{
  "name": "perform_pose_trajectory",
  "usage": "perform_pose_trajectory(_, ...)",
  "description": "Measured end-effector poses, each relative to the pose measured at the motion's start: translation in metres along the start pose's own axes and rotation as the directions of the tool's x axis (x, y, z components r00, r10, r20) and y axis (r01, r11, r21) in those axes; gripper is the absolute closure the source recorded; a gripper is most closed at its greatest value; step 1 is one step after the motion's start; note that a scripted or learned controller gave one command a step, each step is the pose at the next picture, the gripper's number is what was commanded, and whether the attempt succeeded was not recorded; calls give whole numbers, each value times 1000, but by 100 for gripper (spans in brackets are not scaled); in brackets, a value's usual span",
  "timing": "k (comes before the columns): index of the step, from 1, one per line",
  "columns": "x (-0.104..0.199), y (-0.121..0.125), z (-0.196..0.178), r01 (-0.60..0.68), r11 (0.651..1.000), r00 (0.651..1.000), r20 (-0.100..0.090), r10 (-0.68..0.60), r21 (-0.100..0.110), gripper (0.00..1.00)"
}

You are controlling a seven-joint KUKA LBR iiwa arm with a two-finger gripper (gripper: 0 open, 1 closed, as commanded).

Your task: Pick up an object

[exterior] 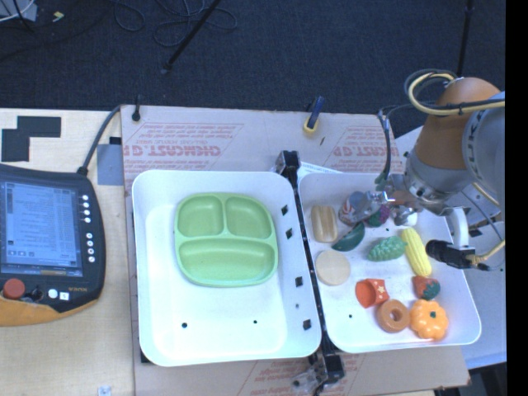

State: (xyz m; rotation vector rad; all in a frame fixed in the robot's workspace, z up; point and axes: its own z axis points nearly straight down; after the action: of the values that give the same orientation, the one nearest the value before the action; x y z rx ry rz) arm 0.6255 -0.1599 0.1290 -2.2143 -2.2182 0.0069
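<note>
So the claw (381, 209) is down at the back of the right-hand shallow white bin (462, 337), parked over a little huddle of toy food near the far rim. Whether it's spread or closed, honestly can't tell; the metal bits blur into a small greyish-purple toy (356, 205) right under it. That one looks like the likeliest target, but I can't make out its shape well enough to say where to grab it.

Just beside it sit a dark green leaf-shaped piece (350, 238), a tan bread-roll-looking toy (323, 223) and a bumpy green cone-ish plastic thing (385, 248). The yellow plastic corn cob (417, 252) lies a bit further forward.

My guess is everything here is light, hollow, hard plastic, so nothing fragile, but smooth and prone to skidding away if pinched off-centre. The corn would be the easy one: take it across its narrow middle. The crowded bits are riskier since the neighbours are touching or nearly so.

The left bin just has a light green divided plastic plate (224, 239) in it.
</note>
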Motion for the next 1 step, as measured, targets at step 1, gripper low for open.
perform_pose_trajectory(1,2,-1,45,0,1000,1000,0,0,-1,0)
